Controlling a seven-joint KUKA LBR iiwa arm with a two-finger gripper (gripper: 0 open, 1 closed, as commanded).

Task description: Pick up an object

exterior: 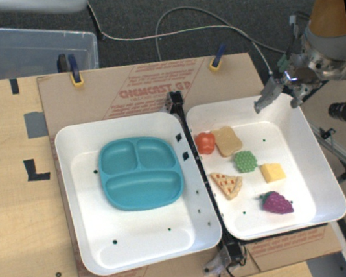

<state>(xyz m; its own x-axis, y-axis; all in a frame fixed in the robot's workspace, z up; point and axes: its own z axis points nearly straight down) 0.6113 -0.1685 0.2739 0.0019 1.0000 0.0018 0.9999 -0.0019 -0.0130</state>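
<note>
Two white bins sit side by side on a brown cardboard sheet (151, 85). The left bin (85, 202) has a teal plate (141, 173) in it, and the plate is split into three parts. The right bin (309, 164) has six toy foods in it. A red tomato (205, 142) sits near the wall between the bins, and a tan slice of bread (227, 140) is just beside it. Below the bread is a green bumpy broccoli (245, 161). A pizza slice (227, 185) lies to the left of the broccoli. A yellow cheese block (272, 172) lies to the right of the broccoli. A bunch of purple grapes (277, 202) sits nearest the front of the bin.

The gripper (280, 93) hangs over the far right corner of the right bin, well apart from all the food. Its two fingers are spread apart, with nothing between them. One finger (267, 98) points down and left toward the bin. The grey arm with its orange band (329, 10) comes in from the right. Two clips, one yellow (75, 76) and one blue and yellow (217, 60), pinch the far edge of the cardboard.
</note>
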